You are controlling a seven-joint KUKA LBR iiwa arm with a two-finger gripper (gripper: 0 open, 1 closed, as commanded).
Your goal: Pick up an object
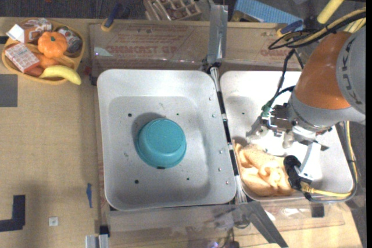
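One soft, tan plush toy point(261, 174) lies in the right bin's point(331, 177) near-left corner. It should squash easily, so pinch a raised fold. Whether the tool point(278, 135) above it is clenched, I cannot tell.

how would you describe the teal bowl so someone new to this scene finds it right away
Look at the left white bin, the one away from the grey and orange arm. The teal bowl lies near its middle, upside down and alone. Its round shape and blue-green colour set it apart from the pale orange soft thing in the right bin.

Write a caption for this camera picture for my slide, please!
Grey robot arm with orange band reaches over soft tan object in right white bin; upside-down teal bowl sits in left white bin.
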